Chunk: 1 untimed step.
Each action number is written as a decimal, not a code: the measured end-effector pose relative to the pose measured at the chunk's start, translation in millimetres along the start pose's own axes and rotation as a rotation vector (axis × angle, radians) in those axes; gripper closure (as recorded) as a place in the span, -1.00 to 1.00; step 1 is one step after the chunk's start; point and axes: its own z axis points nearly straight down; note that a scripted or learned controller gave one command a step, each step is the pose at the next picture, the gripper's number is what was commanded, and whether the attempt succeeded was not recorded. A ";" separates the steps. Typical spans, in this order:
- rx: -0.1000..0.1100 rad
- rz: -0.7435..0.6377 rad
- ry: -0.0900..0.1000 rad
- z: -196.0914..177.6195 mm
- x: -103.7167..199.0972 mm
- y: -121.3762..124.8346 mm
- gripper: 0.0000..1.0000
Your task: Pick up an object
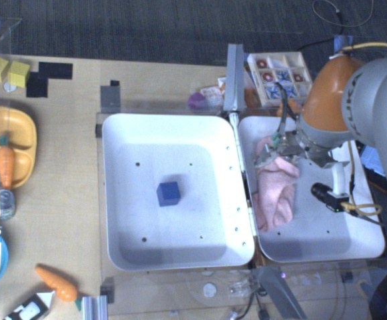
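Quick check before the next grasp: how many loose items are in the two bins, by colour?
Blue: 1, the cube in the left bin
Pink: 1, the cloth in the right bin
Total: 2

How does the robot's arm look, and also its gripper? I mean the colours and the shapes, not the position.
The arm is thick, rounded and smooth, in light grey. Above the wrist it has a glossy orange band, shaped like a dome. The gripper is small and made of silvery-grey metal, with thin dark wires running down to it.
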 end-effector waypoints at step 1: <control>0.013 -0.086 0.001 15.2 -9.4 -7.0 -1.00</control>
